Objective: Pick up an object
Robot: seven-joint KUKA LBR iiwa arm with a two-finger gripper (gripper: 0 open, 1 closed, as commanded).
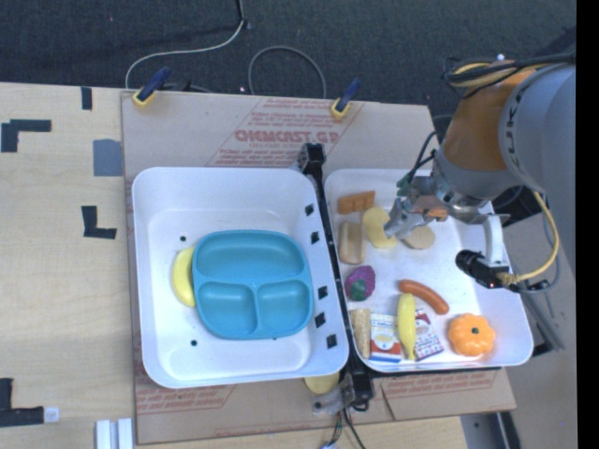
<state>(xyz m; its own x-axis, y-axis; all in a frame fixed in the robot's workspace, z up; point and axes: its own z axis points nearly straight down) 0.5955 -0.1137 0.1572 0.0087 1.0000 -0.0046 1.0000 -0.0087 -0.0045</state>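
My arm (510,138) is grey with an orange band. Both bins are white; the left bin (154,204) carries a sky-blue divided tray (251,283) with a yellow piece (182,277) at its nine o'clock. In the right bin (510,335): an orange pumpkin (470,335) at five o'clock, a yellow banana (406,320), a red-orange sausage (423,296), a purple lump (359,282), and a pale yellow lump (377,227) by my hand (404,223).

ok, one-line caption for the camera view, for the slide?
Gripper lowered over toy food in the right bin; blue divided plate sits in the left bin.
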